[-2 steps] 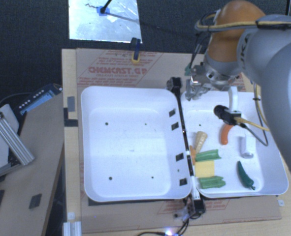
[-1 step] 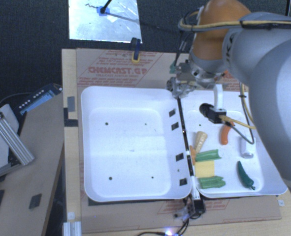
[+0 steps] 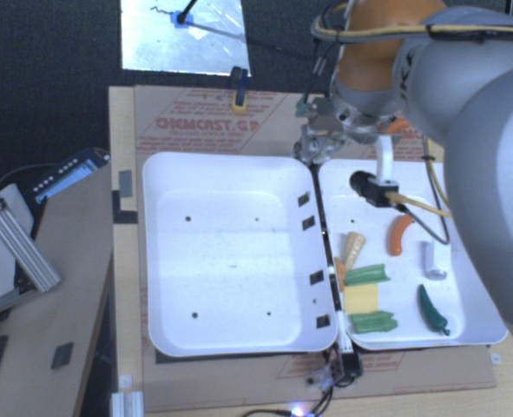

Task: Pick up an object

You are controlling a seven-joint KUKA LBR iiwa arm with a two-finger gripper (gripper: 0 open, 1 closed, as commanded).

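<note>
Seven small objects are lying in the right-hand white bin, all of them nearer the camera than the jaws and apart from them. Closest to the jaws, a beige cone is lying just beside the bin's inner wall, almost straight below the jaws in the view. Past it, farther from the jaws, a green piece, a yellow square and a second green piece are lying in a close column, the square touching the green piece above it. Out to the side of the cone, away from the inner wall, an orange sausage-shaped piece is lying on its own, with a small white cylinder beyond it and a dark green pepper-like piece farthest from the jaws. The jaws are sitting over the far end of the seam where the two bins meet, and it cannot be told whether they are spread or pressed together. The grey arm with its orange band is reaching in above them. The left-hand white bin is lying on the other side of the jaws. Both bins are resting on a cardboard sheet on the bench.
</note>
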